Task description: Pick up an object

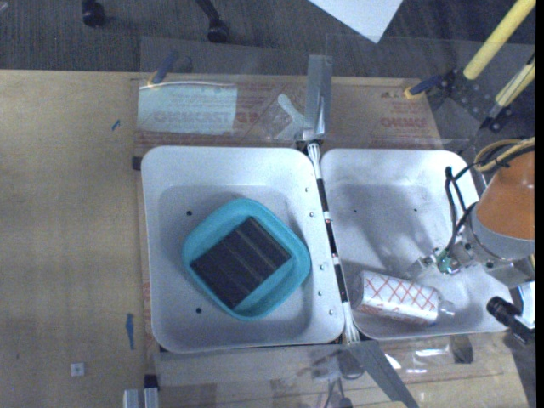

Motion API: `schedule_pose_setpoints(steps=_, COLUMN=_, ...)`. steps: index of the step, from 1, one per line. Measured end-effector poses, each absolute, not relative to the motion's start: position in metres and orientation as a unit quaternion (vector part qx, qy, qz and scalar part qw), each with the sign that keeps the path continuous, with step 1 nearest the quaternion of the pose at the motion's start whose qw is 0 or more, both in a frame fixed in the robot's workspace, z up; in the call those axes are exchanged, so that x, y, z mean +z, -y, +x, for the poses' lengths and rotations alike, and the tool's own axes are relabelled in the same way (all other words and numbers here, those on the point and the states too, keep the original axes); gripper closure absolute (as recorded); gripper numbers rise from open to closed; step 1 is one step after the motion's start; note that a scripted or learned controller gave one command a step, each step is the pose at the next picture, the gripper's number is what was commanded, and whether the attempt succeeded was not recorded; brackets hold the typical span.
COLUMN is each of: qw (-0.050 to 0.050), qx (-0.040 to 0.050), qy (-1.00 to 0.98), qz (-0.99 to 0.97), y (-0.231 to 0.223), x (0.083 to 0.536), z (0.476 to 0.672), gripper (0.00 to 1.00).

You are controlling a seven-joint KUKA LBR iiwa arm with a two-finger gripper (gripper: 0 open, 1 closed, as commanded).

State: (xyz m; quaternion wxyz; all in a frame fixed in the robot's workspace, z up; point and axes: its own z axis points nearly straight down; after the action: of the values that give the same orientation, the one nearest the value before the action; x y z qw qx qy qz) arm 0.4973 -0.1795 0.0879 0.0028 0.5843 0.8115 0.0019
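Left bin: teal dish | Right bin: red-latticed tube | Pincer: just above tube, grip state indiscernible

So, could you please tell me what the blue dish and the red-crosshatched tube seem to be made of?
The blue dish looks like smooth moulded plastic: uniform colour, rounded rim. The tube seems soft plastic or foil laminate, given its printed white surface and clear cap, though that is uncertain.
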Motion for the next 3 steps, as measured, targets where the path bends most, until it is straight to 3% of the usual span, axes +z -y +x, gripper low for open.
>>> schedule_pose_setpoints(steps=1, qw=0.004, qx=0.0033, qy=-0.811, qz=0.586, y=0.110, x=0.089, z=0.519, gripper=0.00)
schedule_pose_setpoints(steps=2, qw=0.004, qx=0.0015, qy=-0.808, qz=0.590, y=0.133, x=0.088, z=0.618, gripper=0.00)
schedule_pose_setpoints(steps=3, qw=0.000, qx=0.0001, qy=-0.845, qz=0.535, y=0.147, x=0.165, z=0.508, gripper=0.00)
